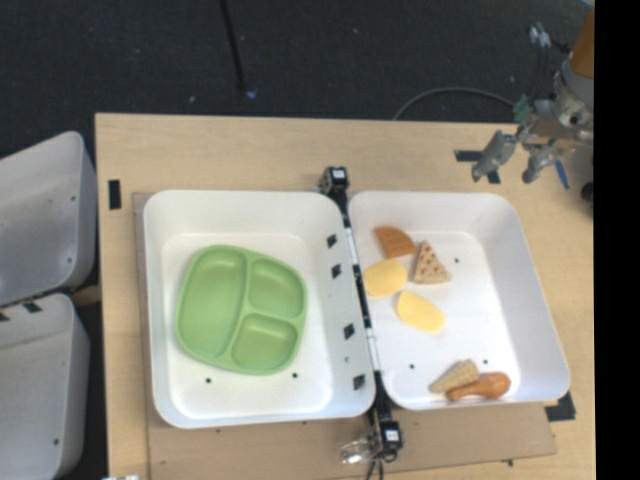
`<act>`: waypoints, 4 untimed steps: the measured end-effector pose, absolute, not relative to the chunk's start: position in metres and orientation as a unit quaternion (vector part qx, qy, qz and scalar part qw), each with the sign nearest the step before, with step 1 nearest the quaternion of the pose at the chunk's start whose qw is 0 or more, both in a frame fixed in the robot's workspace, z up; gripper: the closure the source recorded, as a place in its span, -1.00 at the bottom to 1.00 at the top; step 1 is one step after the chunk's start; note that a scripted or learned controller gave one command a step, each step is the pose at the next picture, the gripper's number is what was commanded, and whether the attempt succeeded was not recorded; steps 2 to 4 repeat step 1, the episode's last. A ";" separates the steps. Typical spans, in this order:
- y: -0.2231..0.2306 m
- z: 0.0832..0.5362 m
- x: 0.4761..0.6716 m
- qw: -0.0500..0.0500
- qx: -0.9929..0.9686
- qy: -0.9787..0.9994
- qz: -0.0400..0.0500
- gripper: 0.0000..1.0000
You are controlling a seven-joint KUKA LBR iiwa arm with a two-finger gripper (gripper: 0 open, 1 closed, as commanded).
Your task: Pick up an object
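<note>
Six food pieces (415, 278) scattered in right bin (530, 268)

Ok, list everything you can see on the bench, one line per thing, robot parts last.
bench: one, light wood, under both bins
left bin: one, white, left half of the bench
right bin: one, white, beside the left bin
divided plate: one, green, three compartments, in the left bin
yellow pieces: two, pale yellow, middle of the right bin, the second at
orange-brown piece: one, upper part of the right bin
triangular slice: one, tan with dark specks, right of the orange-brown piece
tan wedge: one, near the right bin's lower edge
orange sausage-shaped piece: one, touching the tan wedge
cable: one, dark, looping on the floor beyond the bench
tool: one, grey, above the bench beyond the right bin's far corner
</note>
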State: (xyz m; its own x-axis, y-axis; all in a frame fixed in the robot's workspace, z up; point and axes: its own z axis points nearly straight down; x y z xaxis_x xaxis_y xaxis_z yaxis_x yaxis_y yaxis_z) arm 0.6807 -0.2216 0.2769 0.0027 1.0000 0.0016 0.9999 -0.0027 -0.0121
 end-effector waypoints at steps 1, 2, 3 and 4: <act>-0.221 0.286 0.683 -0.001 -0.707 -0.707 0.000 -1.00; -0.221 0.286 0.683 -0.001 -0.707 -0.707 0.000 -1.00; -0.221 0.286 0.683 -0.001 -0.707 -0.707 0.000 -1.00; -0.221 0.286 0.683 -0.001 -0.707 -0.707 0.000 -1.00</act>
